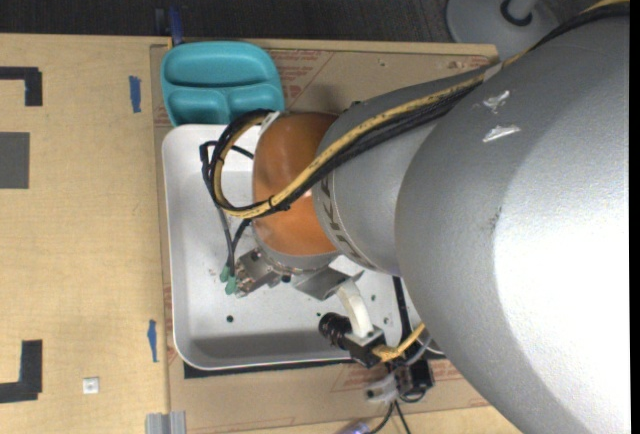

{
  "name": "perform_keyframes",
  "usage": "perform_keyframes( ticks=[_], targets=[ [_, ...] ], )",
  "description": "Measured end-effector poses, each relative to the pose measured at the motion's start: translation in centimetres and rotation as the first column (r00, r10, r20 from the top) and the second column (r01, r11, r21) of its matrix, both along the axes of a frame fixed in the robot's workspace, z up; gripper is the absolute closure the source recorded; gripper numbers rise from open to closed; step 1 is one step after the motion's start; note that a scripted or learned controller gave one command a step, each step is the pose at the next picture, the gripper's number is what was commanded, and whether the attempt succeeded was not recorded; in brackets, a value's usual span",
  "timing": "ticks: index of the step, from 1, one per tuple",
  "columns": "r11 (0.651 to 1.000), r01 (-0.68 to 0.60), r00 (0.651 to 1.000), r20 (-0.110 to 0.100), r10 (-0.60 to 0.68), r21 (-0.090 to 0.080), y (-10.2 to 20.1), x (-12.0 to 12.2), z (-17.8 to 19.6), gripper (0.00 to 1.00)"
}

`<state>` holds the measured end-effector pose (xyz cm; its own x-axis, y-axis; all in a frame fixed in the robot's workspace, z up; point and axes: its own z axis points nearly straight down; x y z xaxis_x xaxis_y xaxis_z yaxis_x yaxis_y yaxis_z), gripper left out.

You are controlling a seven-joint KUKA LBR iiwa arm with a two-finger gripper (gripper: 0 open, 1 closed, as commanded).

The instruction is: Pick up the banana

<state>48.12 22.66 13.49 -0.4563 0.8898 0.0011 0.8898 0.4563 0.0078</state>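
The gripper hangs low over the floor of the white bin, pointing toward its left wall, and I cannot tell whether it is wide or narrow, nor where the banana lies. A teal tray sits at the bin's far edge. Rightward, the orange band meets the grey arm, which covers the rest.
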Motion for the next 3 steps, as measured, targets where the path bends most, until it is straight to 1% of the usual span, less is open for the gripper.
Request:
perform_keyframes(
  ticks=[3],
  targets=[
    [1.0,-0.001,1.0,0.005,0.001,0.002,0.2,0.1,2.9,1.0]
  ],
)
